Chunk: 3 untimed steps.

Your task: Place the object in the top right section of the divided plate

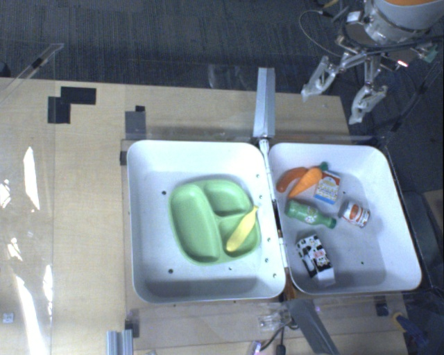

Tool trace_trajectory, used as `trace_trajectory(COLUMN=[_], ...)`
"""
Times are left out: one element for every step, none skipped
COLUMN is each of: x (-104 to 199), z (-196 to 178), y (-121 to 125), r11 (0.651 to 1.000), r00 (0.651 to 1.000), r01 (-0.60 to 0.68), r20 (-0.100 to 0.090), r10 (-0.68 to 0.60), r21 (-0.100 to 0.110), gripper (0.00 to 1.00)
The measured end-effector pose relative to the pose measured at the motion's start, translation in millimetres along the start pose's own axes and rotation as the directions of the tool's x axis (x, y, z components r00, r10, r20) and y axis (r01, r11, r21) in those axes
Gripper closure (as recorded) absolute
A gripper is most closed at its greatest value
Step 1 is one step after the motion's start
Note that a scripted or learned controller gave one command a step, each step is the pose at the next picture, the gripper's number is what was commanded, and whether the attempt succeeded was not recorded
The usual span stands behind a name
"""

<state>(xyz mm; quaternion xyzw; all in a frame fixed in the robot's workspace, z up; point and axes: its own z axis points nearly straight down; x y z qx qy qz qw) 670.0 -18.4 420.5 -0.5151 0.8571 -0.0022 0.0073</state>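
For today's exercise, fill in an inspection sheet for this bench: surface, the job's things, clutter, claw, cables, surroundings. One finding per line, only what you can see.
Surface: wooden bench bearing two white bins side by side.
Job's things: green divided plate in the left bin; yellow banana lying in the plate's lower right section, its tip over the rim.
Clutter: right bin holds a carrot, small carton, green bottle, can, black-and-white box.
Claw: claw open, holding nothing, above the bench's far edge beyond the right bin.
Cables: dark cables looping near the wrist.
Surroundings: dark floor; black markers on the bench.
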Motion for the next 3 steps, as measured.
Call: trace_trajectory(x=[27.6, 31.6, 62.4], z=[-17.9, -18.2, -17.9], y=[-15.0, -17.1, -28.9], r11=[0.959, 0.863, 0.639], r00=[0.959, 0.863, 0.639], r01=[0.285, 0.506, 0.769], r20=[0.001, 0.001, 0.000], r10=[-0.285, -0.506, -0.769], r21=[0.001, 0.002, 0.001], gripper=[0.00, 0.00, 0.00])
